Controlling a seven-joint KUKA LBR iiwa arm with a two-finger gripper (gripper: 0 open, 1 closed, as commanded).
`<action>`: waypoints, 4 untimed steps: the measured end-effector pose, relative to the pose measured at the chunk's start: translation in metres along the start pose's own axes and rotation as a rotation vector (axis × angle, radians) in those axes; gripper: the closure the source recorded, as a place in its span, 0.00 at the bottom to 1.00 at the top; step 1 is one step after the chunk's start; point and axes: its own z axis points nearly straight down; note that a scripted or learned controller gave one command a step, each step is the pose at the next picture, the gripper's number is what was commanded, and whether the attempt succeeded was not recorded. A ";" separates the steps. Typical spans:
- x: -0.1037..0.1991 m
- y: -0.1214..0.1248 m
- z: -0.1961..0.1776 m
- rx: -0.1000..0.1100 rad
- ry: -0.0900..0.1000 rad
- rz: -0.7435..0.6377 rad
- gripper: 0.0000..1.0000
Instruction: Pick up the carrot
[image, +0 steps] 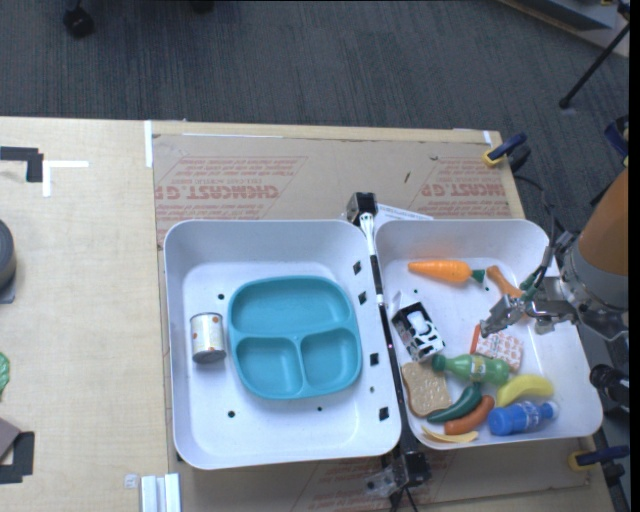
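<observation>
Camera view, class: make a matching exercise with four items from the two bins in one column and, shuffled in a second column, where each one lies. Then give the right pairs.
Column one:
1. carrot
2. teal tray
3. small can
4. blue bottle

Column two:
A. left bin, against the tray's left side
B. right bin, far end
C. right bin, near right corner
D. middle of the left bin

Pairs: 1-B, 2-D, 3-A, 4-C

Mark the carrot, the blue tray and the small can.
carrot (440, 270): camera view, middle of its orange body.
blue tray (292, 298): camera view, floor of its largest compartment.
small can (207, 337): camera view, its side.
</observation>
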 end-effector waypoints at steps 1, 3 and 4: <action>0.006 0.063 0.034 0.001 0.000 0.057 0.00; -0.019 0.148 0.076 -0.035 -0.011 0.118 1.00; -0.019 0.148 0.076 -0.034 -0.011 0.118 0.00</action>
